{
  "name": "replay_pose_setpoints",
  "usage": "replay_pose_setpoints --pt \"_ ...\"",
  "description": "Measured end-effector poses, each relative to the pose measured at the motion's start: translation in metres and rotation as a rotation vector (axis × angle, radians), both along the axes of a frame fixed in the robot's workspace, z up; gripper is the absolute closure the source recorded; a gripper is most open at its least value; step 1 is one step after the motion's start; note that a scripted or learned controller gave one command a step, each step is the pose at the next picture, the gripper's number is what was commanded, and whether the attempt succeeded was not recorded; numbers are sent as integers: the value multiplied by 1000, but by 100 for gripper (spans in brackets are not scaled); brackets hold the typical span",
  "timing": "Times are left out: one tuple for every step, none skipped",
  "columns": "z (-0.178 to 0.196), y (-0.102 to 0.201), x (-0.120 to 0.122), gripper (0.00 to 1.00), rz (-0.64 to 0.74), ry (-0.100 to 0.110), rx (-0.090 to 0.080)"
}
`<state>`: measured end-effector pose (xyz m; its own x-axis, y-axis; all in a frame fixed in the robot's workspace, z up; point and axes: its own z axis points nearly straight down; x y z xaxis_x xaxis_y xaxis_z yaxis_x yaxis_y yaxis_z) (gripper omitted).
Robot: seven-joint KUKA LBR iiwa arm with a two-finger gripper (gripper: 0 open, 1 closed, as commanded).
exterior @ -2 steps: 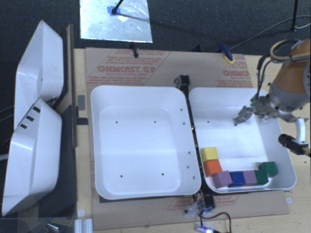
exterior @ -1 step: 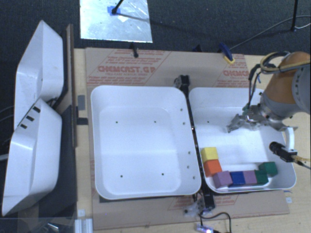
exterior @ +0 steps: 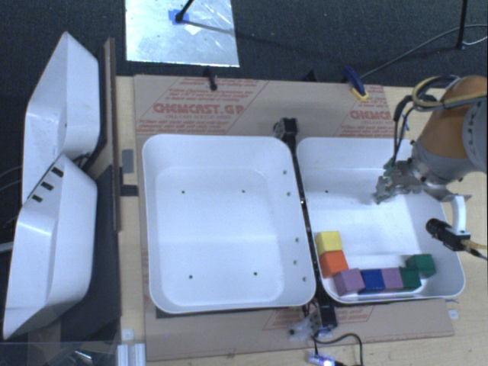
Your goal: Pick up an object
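While I scan for writing, the only legible print is red "CHEMCAST GP" lettering on the brown protective sheet [exterior: 206, 101] under the two bins, repeated near the top right corner but partly cut off there. I see the left bin [exterior: 156, 204] and the right bin [exterior: 358, 170] side by side, touching along a dark centre seam. My targets are small blocks clustered in the right bin's near corner: a yellow block [exterior: 329, 242] with an orange block [exterior: 333, 262] just below it, touching; then a row along the near wall — purple block [exterior: 348, 280], blue block [exterior: 373, 280], a second mauve block [exterior: 392, 278], and a green block [exterior: 418, 268] at the far right end, partly stacked or tilted, I can't tell which. All look like matte plain cubes, no markings. My gripper [exterior: 386, 187] sits low over the right bin's far right area, well apart from the blocks, nothing visibly held; whether it's released or clenched I cannot tell.
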<state>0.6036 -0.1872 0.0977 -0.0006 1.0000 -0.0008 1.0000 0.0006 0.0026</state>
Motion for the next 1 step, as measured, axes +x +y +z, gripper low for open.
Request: replay_pose_setpoints --pt "61 -1 8 100 0 -4 -1"
